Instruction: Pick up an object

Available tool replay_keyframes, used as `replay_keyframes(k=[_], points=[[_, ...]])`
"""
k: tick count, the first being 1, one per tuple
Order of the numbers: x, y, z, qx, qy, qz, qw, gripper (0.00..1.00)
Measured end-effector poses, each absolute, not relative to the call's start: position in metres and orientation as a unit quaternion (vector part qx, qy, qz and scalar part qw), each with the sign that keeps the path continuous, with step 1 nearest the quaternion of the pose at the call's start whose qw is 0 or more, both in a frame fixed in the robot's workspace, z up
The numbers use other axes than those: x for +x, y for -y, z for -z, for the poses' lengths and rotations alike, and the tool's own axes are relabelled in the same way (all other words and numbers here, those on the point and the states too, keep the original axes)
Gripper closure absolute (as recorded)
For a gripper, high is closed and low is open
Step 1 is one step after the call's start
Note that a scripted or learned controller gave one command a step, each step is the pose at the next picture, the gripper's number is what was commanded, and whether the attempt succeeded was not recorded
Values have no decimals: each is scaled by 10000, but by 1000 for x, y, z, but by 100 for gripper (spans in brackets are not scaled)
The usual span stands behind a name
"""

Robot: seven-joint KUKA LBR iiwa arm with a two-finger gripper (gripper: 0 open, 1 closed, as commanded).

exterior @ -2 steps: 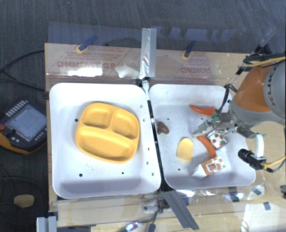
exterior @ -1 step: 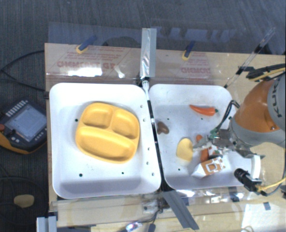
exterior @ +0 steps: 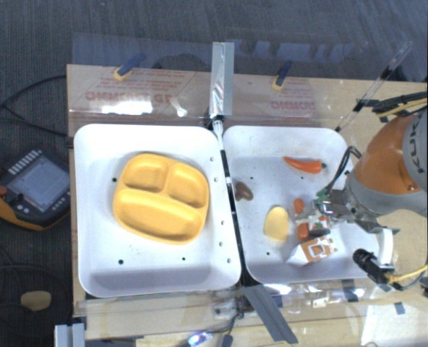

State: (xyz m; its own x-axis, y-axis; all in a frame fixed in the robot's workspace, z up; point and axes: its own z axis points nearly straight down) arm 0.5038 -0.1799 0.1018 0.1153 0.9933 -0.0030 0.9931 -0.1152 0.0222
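Floor of dark grey carpet is seen at the far left, where a black and orange handheld control pendant [exterior: 27, 191] with a grey screen lies beside loose black cables. Next to it the wooden bench [exterior: 84, 92] is set, covered at the back by a clear plastic sheet held with two blue and yellow clips [exterior: 129, 66]. On the bench the left shallow white bin [exterior: 91, 266] is found, and in its middle a yellow plastic divided tray [exterior: 162, 197] with three compartments is laid, tilted slightly from the bin's edges. A narrow metal strip [exterior: 222, 78] stands upright at the back, above the seam between the two bins. The right shallow white bin [exterior: 272, 139] is touching the left one along that seam. Just inside its left wall a small brown rounded piece [exterior: 243, 191] is placed. Further right, toward the back, an orange carrot-shaped toy [exterior: 303, 165] is laid across the floor of the bin. Below it a pale yellow rounded lump [exterior: 276, 223] is seen, and just beside that a small orange cylinder [exterior: 298, 206], a second small orange piece [exterior: 304, 230], and a white and orange carton [exterior: 316, 250] lying tilted near the front wall. The two-finger gripper [exterior: 324, 207] is lowered just above and beside the carton and the orange pieces; whether it is spread or closed cannot be told, and nothing is seen to be held. At the right the grey arm with its orange band [exterior: 387, 168] reaches in over the bin's edge.
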Motion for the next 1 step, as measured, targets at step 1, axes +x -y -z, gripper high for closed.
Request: replay_keyframes(k=[1], points=[[525,151,-212,7877,-6160,27,-6,100]])
